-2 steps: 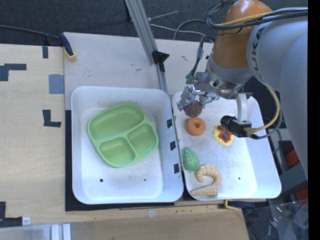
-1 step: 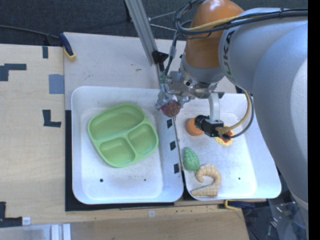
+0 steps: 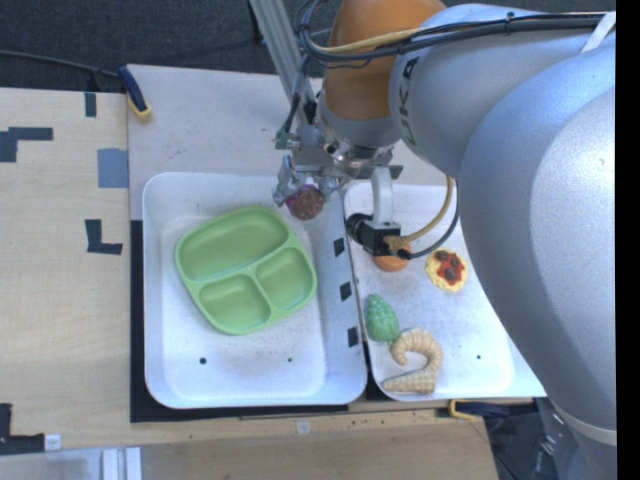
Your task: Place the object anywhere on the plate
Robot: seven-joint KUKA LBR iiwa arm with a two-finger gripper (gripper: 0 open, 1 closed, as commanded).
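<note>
A green plate (image 3: 245, 268) with three compartments lies tilted in the left white bin (image 3: 170, 368). My gripper (image 3: 303, 194) hangs over the far right corner of that bin, just past the plate's upper right edge. It is shut on a small dark red round object (image 3: 305, 203), which shows between the fingers. The object is beside the plate's rim, not over its compartments.
The right bin (image 3: 490, 368) holds an orange item (image 3: 391, 261), a yellow and red piece (image 3: 447, 269), a green item (image 3: 381, 318) and a tan croissant shape (image 3: 416, 360). The large grey arm covers the right side of the view.
</note>
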